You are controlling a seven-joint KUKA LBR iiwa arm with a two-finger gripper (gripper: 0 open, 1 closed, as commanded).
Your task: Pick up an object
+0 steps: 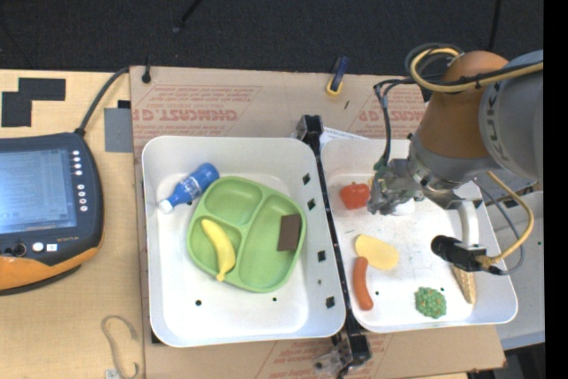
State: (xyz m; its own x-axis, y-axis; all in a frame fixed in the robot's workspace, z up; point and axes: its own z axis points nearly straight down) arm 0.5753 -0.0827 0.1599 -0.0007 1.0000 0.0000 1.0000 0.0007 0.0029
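Broccoli (431, 303) lies well below-right of the red tomato (354, 195), which sits just beside the pincer (388, 198), whose grip I cannot tell.

Red tomato (354, 195) sits upper-left in right bin, just beside the gripper (383, 200). Yellow chip-like piece (378, 252) mid-bin, orange-red sausage (362, 282) below it, green broccoli (431, 303) lower right.
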